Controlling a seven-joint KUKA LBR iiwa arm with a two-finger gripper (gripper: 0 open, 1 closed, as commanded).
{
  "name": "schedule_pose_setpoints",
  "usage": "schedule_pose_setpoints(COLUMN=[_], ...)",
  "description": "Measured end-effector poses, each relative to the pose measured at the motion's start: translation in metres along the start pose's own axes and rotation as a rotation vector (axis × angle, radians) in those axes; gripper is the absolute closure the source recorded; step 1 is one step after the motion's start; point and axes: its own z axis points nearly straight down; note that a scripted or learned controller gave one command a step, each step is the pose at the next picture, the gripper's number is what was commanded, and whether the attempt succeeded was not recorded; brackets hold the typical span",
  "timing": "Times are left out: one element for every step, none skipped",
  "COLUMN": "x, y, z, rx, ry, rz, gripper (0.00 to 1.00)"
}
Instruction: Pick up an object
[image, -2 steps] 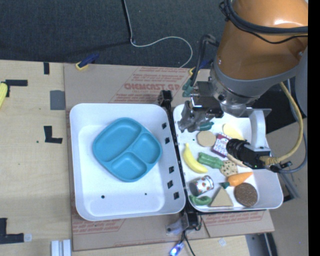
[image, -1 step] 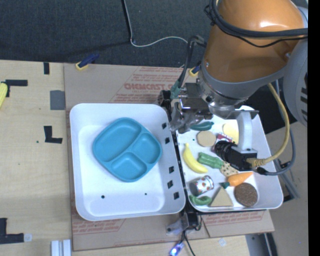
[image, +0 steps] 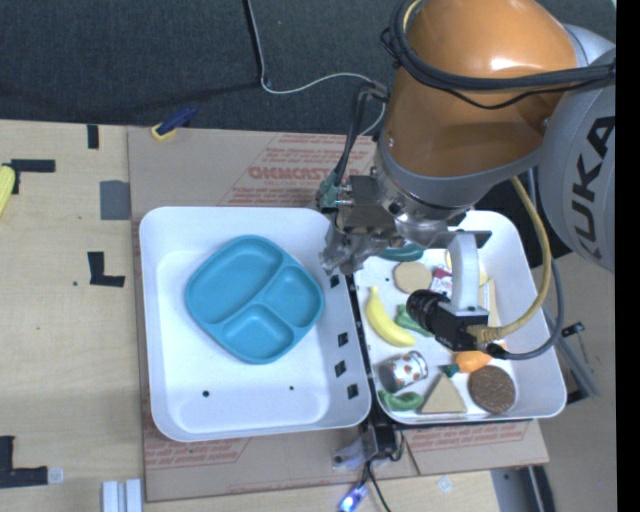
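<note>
step: reach into right bin (image: 535, 300) | tool (image: 345, 245): hangs over its far-left corner, grip state cannot tell | advice: drop straight onto banana (image: 385, 318), clear of bin wall

Divided plate (image: 255, 298) in left bin (image: 160, 300); banana (image: 385, 320), cookie (image: 493, 389) among clutter in right bin (image: 540, 385).

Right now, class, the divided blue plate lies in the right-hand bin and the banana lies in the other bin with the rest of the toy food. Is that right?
Not quite. The camera view shows the divided blue plate in the left-hand bin, not the right-hand one. The banana does lie in the other bin, the right-hand one, with the rest of the toy food.
</note>
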Motion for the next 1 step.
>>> schedule_pose_setpoints(x=[-0.0004], y=[0.0001], z=[-0.0106], rx=[0.000], ry=[-0.001], rz=[-0.001], gripper=[1.00])
